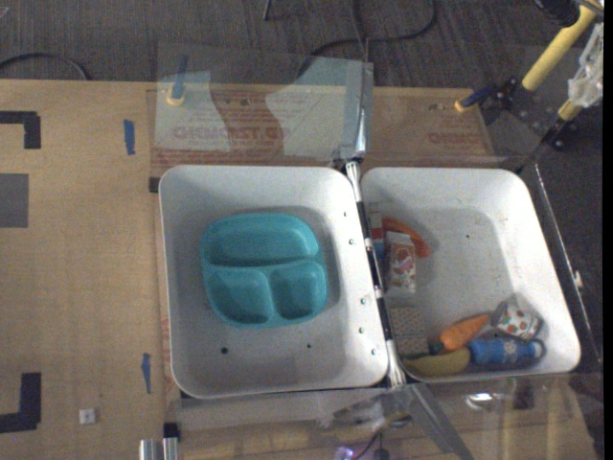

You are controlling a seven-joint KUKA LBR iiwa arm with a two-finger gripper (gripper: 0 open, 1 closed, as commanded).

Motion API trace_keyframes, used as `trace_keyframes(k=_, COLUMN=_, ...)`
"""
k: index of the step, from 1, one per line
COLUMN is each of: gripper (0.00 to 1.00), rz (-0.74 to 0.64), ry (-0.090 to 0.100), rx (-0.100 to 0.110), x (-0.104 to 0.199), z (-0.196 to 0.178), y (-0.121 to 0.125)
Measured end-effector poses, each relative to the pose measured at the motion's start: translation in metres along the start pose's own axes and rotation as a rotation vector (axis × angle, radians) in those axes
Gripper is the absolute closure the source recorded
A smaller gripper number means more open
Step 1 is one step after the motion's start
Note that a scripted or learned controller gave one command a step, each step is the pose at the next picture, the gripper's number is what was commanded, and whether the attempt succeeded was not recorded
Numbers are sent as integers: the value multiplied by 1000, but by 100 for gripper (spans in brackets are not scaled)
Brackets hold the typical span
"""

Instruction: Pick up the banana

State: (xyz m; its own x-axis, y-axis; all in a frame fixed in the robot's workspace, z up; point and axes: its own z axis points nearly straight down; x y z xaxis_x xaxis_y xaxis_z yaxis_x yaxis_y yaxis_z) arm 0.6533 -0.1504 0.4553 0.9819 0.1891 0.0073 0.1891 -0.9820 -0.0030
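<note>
The banana (440, 362) is yellow and lies flat along the near wall of the right bin (536, 247), toward its front left corner. An orange carrot (464, 331) rests just behind it, and a blue bottle (506, 352) touches its right end.
A teal divided plate (264, 267) sits in the left bin (182, 286). The right bin also holds a small white packet (401, 262), an orange item (406, 235) by its left wall, and a patterned cup (517, 319) at the front right. Yellow equipment (560, 41) stands at the far right.
</note>
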Motion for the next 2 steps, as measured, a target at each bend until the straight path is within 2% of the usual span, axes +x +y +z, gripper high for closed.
trace_keyframes(k=2, gripper=100, rz=2, ry=4, rx=3, x=1, z=-20, y=2)
